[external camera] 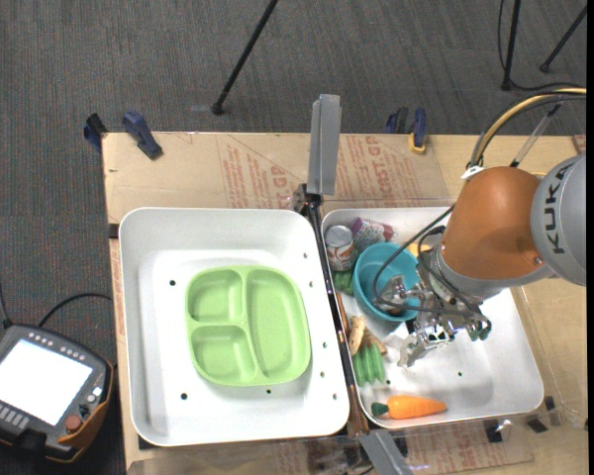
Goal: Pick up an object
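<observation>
The right bin (515,389) holds several small items. An orange carrot (414,407) lies near its front wall. A green vegetable (369,364) and a tan piece (357,333) lie along its left wall. A blue bowl (381,277) sits toward the back, with a small can (339,246) and a purple-grey item (372,231) behind it. My gripper (422,342) hangs low over the bin floor, just right of the bowl and above the carrot. The wrist hides whatever lies right under it.
A green divided plate (247,325) lies in the left bin (144,265). A grey upright post (324,151) stands behind the wall between the bins. The arm's orange band (490,226) covers the right bin's back right part.
</observation>
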Tool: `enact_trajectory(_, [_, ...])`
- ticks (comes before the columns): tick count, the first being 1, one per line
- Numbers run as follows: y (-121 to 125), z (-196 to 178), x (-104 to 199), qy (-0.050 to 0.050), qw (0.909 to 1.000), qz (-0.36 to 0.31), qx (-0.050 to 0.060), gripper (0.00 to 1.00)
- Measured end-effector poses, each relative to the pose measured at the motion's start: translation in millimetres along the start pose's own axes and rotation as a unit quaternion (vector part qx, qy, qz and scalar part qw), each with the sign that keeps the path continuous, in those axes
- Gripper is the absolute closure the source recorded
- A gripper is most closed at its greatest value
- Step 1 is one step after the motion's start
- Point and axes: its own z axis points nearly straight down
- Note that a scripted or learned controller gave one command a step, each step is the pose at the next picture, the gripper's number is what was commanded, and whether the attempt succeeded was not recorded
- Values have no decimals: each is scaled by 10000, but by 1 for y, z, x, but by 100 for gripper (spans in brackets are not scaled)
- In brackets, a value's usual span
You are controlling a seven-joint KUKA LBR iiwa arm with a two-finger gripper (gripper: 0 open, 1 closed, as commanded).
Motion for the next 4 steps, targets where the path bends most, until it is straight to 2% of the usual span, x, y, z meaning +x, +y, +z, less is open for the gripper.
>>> enact_trajectory(1, [19,0,-27,-6,9999,134,1,0])
enact_trajectory(2, [-24,5,-78,263,9966,-772,-111,0])
enact_trajectory(3, [-54,-1,-5,1,9970,-773,2,0])
enact_trajectory(4, [-67,0,56,11,9959,-902,-3,0])
